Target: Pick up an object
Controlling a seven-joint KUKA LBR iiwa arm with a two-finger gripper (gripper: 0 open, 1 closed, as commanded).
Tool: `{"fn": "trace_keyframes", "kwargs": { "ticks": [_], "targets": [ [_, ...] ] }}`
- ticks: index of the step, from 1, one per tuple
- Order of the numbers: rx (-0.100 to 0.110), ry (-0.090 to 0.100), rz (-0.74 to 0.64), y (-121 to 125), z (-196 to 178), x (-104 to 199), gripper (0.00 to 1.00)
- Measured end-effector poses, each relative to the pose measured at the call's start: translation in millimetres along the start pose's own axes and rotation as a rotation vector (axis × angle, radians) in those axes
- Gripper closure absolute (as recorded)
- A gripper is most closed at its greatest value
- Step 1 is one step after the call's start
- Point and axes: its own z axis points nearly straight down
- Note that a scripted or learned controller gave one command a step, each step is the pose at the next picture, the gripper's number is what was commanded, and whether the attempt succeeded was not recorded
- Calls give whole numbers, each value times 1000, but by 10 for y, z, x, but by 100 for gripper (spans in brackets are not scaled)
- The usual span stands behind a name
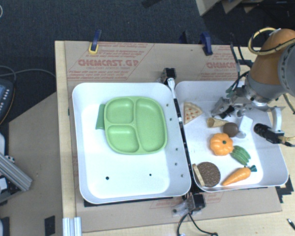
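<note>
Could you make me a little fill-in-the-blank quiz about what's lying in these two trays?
The green plate lies in the ___ tray.
The plate has ___ compartments.
The carrot is colored ___.
The pincer hangs over the ___ tray.

Missing words: left; three; orange; right

Right bin contents — pizza slice [191, 112] upper left; brown round object [230, 129]; orange pumpkin [221, 144] centre; green vegetable [241, 154]; carrot [237, 175]; brown cookie [208, 173] — front.

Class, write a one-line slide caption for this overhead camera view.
Robot gripper hovers over toy food in the right bin; a green divided plate sits in the left bin.
</note>
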Motion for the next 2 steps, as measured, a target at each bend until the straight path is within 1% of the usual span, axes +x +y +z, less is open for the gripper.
{"fn": "trace_keyframes", "kwargs": {
  "ticks": [1, 2],
  "targets": [
    [-2, 0, 0, 1, 49, 6, 0],
    [-3, -1, 0, 4, -61, 5, 100]
  ]
}}
